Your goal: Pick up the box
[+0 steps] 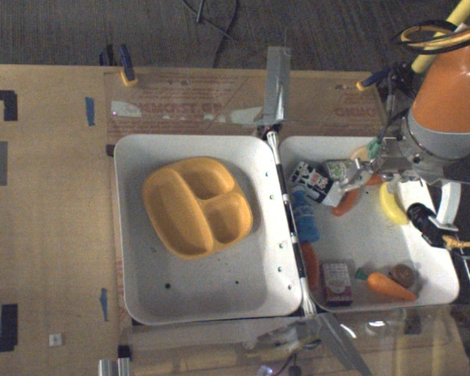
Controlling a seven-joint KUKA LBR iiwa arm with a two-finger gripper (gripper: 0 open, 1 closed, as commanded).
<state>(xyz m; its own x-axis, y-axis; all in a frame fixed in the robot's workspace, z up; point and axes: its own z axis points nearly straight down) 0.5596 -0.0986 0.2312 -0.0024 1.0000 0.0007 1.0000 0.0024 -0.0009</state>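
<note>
Gripper [368, 165] low over right bin [376, 233], upper part; whether open or closed, cannot tell.
Arm's orange band [452, 84] and grey wrist hide the bin's upper right corner. Box [336, 282] lies flat at the near wall, well apart from the gripper, beside a carrot [391, 286]. Black-and-white carton [310, 180] just left of the gripper. Yellow divided dish [197, 206] sits in left bin [141, 288].

Even overhead light, soft focus, faint shadows.

Robot lab, taped bench [47, 210], loose cables [207, 2], clamps [126, 63]
</note>
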